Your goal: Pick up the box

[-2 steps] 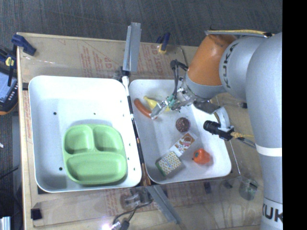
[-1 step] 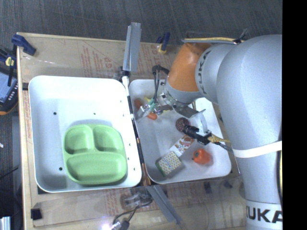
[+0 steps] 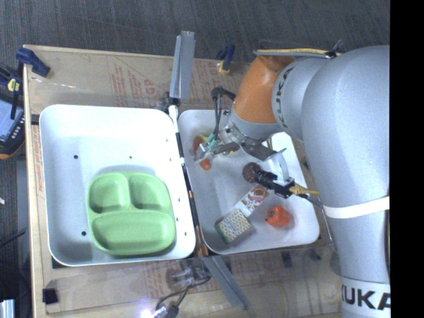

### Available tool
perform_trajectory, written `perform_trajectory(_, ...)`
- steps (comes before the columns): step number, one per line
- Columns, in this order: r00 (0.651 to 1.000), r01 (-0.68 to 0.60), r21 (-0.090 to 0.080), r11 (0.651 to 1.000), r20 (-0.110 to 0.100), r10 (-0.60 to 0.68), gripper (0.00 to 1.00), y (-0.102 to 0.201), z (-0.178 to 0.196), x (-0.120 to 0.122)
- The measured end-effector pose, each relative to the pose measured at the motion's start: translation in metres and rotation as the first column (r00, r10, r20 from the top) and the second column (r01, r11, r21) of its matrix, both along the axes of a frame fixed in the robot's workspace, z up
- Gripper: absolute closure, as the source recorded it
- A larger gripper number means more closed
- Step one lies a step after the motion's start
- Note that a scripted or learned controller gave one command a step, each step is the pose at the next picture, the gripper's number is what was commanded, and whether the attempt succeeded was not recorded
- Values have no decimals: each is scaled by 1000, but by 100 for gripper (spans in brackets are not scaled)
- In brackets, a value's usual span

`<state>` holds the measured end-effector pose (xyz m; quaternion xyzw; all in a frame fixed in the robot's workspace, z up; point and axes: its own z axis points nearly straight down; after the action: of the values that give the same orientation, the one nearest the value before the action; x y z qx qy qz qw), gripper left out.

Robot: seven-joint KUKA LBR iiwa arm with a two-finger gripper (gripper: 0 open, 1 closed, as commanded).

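Observation:
The box (image 3: 233, 225) is small, with a speckled green and yellow pattern, and lies tilted near the front edge of the right bin (image 3: 211, 204). My gripper (image 3: 212, 144) is low over the back left part of that bin, well behind the box and apart from it. A small red and orange thing (image 3: 201, 142) sits right beside the gripper's tip. Nothing of the box is hidden.
A slim red and white packet (image 3: 254, 199) lies just behind the box. An orange-red fruit-like thing (image 3: 279, 216) sits to its right, a brown round thing (image 3: 251, 172) further back. A green divided tray (image 3: 131, 212) lies in the left bin (image 3: 59, 131).

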<state>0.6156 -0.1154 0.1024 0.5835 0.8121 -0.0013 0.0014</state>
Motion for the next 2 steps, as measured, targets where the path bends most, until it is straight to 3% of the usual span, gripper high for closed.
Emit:
perform_trajectory(1,994,111,3,994,-2,-111,100,57,90,6)
perform_trajectory(2,947,-322,5,947,-5,322,100,118,89,-27)
